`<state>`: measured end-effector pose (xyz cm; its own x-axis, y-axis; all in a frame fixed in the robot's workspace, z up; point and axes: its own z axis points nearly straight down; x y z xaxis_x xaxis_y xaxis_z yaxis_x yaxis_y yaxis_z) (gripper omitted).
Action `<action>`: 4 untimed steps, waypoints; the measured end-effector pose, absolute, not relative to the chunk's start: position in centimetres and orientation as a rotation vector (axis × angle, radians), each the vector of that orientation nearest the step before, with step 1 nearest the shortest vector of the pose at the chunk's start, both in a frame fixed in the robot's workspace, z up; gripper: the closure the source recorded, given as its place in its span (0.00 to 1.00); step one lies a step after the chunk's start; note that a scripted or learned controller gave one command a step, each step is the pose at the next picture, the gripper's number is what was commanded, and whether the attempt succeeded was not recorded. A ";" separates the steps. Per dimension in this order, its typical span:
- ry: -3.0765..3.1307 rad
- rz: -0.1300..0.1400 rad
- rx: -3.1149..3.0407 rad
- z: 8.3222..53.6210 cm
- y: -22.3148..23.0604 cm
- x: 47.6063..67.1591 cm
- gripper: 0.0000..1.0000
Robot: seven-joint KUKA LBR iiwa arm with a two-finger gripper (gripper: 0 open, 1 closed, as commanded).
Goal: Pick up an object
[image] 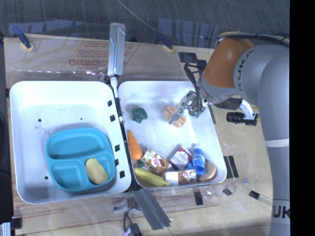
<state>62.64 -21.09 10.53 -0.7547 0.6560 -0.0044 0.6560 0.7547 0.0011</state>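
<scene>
Two white bins on the bench. The gripper (pixel 188 108) is in the right bin (pixel 162 90), upper middle, arm (pixel 256 77) coming in from the right. Just at its fingertips, on the lower-left side, sits a small orange-tan object (pixel 175 116) on the bin floor. It touches or nearly touches the fingers; whether it is actually between them can't be told from this angle, and the finger state (spread or closed) can't be told either. The object is pale orange with lighter stripes, roundish, looks like a toy pastry or shell shape, too small to identify surely.

Right bin contents: dark green broccoli-like piece (pixel 139 114) left of the orange object, apart from it. Carrot (pixel 135 145) along the left wall. Cluster at the bottom: banana (pixel 150 177), printed snack box (pixel 155 162), red-white carton (pixel 180 159), blue bottle (pixel 198 161), another small packet (pixel 183 177), and a tan round piece (pixel 210 171) at the lower right corner, all touching or overlapping.

Left bin (pixel 29 97): blue sectioned tray (pixel 74 146) in the lower half, with a yellow potato-like item (pixel 97 171) in its lower-right compartment.
</scene>
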 end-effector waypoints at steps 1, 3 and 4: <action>2.971 0.001 0.988 19.9 -17.2 63.3 1.00; 2.647 -0.004 1.697 18.3 -12.8 62.0 1.00; 2.573 0.001 1.803 19.2 -4.5 64.6 1.00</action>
<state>64.56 -4.51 19.23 -0.3411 0.9400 0.0007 0.9400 0.3411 0.0006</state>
